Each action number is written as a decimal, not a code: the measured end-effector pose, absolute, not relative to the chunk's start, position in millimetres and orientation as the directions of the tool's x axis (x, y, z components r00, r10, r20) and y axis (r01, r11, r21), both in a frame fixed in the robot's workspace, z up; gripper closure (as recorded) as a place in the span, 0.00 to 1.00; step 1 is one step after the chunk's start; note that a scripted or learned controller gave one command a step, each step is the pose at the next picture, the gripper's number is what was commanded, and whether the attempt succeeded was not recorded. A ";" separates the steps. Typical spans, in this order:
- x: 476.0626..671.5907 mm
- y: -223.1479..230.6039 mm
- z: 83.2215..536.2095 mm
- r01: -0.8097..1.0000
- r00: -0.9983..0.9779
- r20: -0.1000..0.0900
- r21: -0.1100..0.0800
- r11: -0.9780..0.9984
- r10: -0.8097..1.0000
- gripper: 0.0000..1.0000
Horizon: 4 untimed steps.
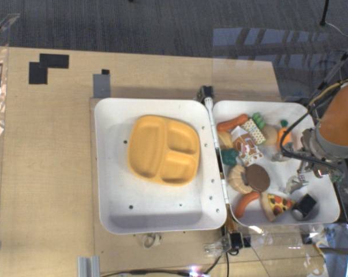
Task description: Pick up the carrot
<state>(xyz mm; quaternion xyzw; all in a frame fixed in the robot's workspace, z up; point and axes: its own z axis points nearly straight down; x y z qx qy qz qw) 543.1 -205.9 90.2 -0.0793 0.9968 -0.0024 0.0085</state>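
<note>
Carrot (pixel 284 136) sits near the far right side of the right bin (pixel 329 209), a small orange piece with a green tip, just beside the arm's wrist and partly hidden by black cables. The gripper (pixel 299 178) hangs nearer the camera than the carrot, over bare bin floor; its metal fingers look slightly parted with nothing between them (the view is too coarse to be certain). To do this step well, I judge the arm should move back toward the carrot, line the fingers across its narrow width, and descend straight, keeping clear of the crowded toy food: the sausage (pixel 232 123), the chocolate donut (pixel 256 178) and the pizza slice (pixel 277 203). The yellow divided plate (pixel 163 149) lies in the left bin (pixel 113 212), well apart.
</note>
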 end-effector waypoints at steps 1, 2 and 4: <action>628.2 -203.8 88.9 0.178 -0.984 -0.014 0.001 0.984 0.178 0.00; 632.9 -203.1 104.1 0.172 -0.985 -0.029 0.000 0.985 0.171 1.00; 617.2 -205.1 89.5 0.137 -0.990 -0.015 -0.001 0.991 0.137 0.00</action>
